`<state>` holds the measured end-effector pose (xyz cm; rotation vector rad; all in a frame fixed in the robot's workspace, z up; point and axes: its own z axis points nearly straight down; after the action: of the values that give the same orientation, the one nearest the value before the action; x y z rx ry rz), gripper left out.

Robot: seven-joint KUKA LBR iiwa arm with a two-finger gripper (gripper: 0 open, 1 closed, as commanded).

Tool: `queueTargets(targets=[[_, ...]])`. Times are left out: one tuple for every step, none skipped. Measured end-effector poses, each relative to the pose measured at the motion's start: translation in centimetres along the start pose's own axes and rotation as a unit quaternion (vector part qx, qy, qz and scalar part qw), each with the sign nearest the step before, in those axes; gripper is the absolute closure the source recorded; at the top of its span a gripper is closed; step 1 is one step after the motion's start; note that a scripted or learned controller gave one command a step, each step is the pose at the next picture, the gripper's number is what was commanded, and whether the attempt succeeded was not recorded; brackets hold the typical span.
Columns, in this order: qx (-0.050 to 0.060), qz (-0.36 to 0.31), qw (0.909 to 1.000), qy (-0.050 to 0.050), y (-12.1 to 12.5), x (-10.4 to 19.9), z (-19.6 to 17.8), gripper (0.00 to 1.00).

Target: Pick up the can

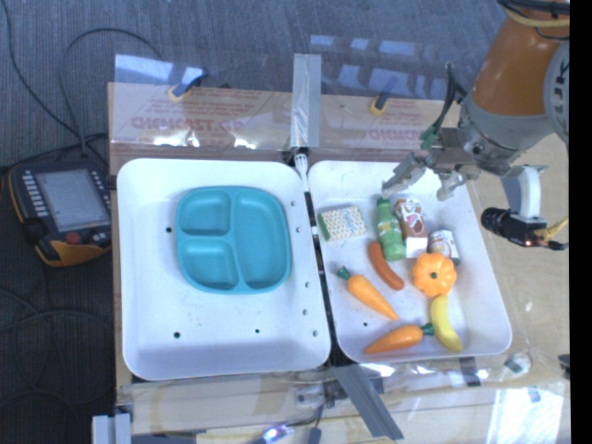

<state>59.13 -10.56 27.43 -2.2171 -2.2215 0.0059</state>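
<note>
Can [443, 245] just below open fingers [401, 178], apart, by pumpkin [434, 274].

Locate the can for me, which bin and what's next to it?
The can is in the right bin, near its right wall, just above the small orange pumpkin and right of the carton. The gripper hovers above it, open.

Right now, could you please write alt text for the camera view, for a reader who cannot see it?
The gripper hangs open above the back of the right bin, which holds the can, a pumpkin, a banana, carrots and a green bottle. The left bin holds a blue divided plate.
</note>
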Motion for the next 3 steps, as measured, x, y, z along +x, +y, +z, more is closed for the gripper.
queueTargets(targets=[[0.002,-0.001,1.0000,0.000,0.1,0.1,-0.7,1.00],[0.000,-0.012,0.9999,0.000,1.2,-0.8,4.2,1.00],[0.001,0.189,0.9819,0.000,-7.1,-4.1,1.0,1.00]])
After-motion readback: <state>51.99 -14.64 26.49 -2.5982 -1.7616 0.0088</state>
